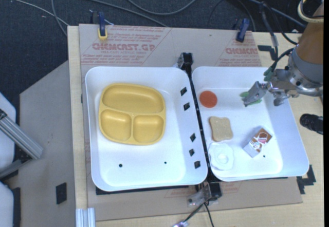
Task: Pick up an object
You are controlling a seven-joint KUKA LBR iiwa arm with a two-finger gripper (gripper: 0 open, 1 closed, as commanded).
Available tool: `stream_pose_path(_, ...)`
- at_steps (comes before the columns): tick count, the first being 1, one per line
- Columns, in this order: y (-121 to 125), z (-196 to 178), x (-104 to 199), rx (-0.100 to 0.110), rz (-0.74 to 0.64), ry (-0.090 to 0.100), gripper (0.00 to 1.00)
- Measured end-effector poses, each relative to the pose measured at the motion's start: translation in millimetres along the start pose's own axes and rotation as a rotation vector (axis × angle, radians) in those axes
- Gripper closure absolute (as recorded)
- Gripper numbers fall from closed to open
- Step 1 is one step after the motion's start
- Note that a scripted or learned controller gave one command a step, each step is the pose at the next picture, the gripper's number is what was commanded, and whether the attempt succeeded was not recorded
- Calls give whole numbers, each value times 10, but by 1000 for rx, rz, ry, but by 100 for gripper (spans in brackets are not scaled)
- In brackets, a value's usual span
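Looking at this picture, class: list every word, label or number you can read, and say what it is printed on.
"CHEMCAST GP": red print on the brown paper-covered board under the bins, left half.
"CHEMCAST", partly legible: the same red print on the board's right half.
Smaller red lines around both: too blurred to read.
Small red-and-white carton in the right bin: print too small to read.

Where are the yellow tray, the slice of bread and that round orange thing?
Yellow tray (132,114): camera view, middle where its three compartments meet.
Slice of bread (221,129): camera view, its centre.
Round orange thing (208,99): camera view, its centre.
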State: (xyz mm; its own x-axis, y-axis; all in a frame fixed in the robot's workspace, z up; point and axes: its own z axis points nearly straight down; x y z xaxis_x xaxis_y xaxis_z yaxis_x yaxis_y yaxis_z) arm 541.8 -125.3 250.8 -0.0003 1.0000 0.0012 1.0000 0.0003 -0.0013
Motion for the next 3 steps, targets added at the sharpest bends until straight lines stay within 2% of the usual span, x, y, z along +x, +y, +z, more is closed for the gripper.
stream_pose_path(2, -66, 1264, 10, 7, 1, 2, 0)
stream_pose_path(3, -52, 1652, 12, -2, 2, 1, 0)
